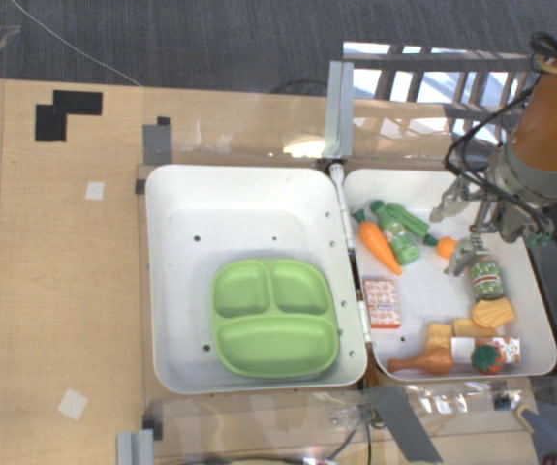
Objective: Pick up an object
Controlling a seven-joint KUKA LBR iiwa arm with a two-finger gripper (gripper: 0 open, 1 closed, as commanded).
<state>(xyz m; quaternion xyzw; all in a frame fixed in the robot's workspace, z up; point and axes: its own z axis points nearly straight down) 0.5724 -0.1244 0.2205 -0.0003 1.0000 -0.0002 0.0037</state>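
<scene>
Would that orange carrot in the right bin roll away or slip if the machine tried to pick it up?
The carrot looks round and tapered, so a nudge would probably roll it in a curve. Its smooth, plastic-looking skin may slip between fingers. It appears to touch the green vegetable, which might block a clean grip.

A dark grey carpet (162, 22) fills the top, far up and left of the pincer, with a thin pale cable (75, 46) running across it. The bench (55, 289) is light wood, spreading well left of the pincer; black marks (65, 112) sit at its far upper-left. A grey metal post (339, 109) stands up-left of the pincer, joined to a railed frame (433, 76) just above it. Bright glare (302, 148) shines on clear sheeting by the post's foot.
</scene>
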